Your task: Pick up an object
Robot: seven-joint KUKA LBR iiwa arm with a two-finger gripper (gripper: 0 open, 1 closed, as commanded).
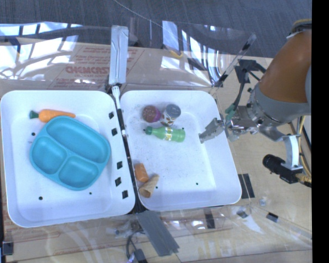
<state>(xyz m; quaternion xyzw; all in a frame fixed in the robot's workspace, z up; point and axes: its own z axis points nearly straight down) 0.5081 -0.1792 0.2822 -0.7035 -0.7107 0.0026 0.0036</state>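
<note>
Green bottle [165, 133] lying at nine o'clock from gripper [210, 131]; finger opening indiscernible, nothing visibly held; best approached square across its length.

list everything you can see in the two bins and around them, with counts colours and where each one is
bins: 2, white, side by side on the bench
plate: 1, blue, three sections, left bin
carrot: 1, orange with green top, left bin, above the plate
bottle: 1, green with yellow label, lying flat, right bin
ball: 1, dark red, right bin, upper part
can: 1, silver top, right of the ball
ice cream cone: 1, tan, right bin, lower left corner
orange piece: 1, orange, beside the cone
arm: 1, grey and orange, at the right
gripper: 1, grey, over the right bin's right edge
</note>
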